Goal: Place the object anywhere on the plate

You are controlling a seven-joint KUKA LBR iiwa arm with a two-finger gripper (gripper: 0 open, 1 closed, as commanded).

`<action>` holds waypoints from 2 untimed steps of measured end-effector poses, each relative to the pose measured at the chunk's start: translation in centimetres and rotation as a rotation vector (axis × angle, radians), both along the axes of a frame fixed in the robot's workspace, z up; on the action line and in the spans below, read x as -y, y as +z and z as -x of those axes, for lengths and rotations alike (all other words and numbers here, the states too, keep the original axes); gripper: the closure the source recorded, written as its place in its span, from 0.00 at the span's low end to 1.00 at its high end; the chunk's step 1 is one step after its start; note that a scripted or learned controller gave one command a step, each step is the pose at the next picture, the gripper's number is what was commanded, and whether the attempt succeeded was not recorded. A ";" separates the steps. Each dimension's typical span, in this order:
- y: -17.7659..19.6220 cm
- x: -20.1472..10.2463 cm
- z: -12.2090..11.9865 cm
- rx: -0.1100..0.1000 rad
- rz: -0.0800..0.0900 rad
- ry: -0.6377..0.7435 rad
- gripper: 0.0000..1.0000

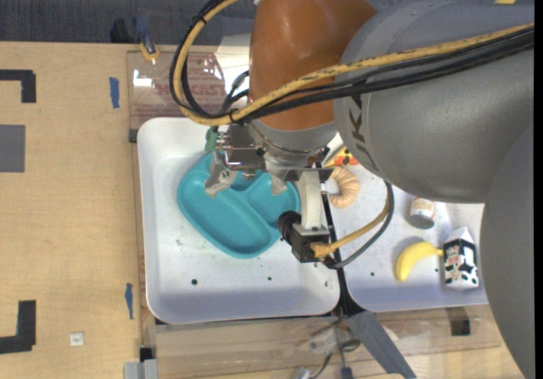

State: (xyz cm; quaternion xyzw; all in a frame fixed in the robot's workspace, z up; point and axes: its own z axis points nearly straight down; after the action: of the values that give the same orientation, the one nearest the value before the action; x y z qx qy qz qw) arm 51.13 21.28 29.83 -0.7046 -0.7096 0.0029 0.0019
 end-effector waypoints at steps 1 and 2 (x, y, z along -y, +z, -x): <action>10.1 1.2 -10.8 0.012 -0.002 -0.007 0.00; 11.0 0.7 -10.7 0.010 -0.001 0.001 1.00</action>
State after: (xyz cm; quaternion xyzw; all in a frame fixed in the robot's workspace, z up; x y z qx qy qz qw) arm 61.85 20.60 40.81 -0.7041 -0.7101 -0.0011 -0.0015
